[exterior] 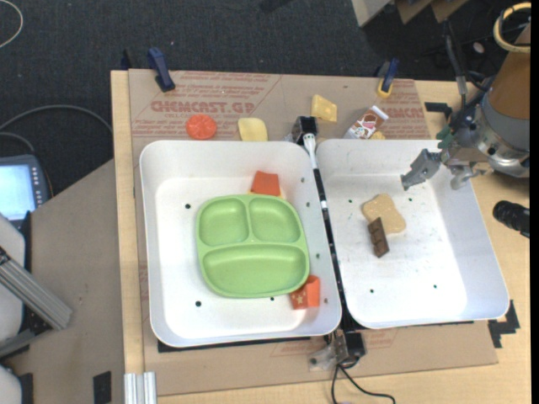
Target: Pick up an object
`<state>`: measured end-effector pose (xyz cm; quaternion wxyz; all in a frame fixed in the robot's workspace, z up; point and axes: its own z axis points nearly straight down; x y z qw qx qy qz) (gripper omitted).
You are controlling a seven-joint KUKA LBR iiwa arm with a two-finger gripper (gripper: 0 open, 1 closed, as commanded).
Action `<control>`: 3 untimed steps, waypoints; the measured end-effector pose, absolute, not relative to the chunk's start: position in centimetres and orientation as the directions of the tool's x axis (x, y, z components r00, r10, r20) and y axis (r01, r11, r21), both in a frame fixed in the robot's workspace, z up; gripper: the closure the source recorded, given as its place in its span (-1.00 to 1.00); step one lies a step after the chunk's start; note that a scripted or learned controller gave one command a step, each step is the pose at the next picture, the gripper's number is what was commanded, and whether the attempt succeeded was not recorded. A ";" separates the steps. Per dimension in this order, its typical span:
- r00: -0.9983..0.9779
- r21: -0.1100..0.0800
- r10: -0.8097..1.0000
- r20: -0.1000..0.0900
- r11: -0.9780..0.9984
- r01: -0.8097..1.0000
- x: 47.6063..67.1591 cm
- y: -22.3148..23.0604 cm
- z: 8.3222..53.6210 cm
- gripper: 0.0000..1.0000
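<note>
Chocolate bar [379, 236] lies lengthwise toward the bin's near edge — gripper [438, 167] hovers apart, jaws spread, empty.

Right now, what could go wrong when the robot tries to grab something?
1. The brown bar lies against the tan bread piece, so the gripper might nudge both and lift neither.
2. The gripper hovers near the right bin's upper edge, away from both, so a straight drop would likely catch nothing.
</note>
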<state>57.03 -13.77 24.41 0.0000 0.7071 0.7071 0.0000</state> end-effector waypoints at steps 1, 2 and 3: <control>-0.004 0.006 1.000 -0.003 0.004 1.000 58.5 -9.9 8.1 -1.00; 0.001 0.014 1.000 -0.005 -0.001 1.000 58.7 -10.2 10.0 1.00; 0.002 0.013 1.000 -0.005 -0.002 1.000 58.7 -10.2 9.9 -1.00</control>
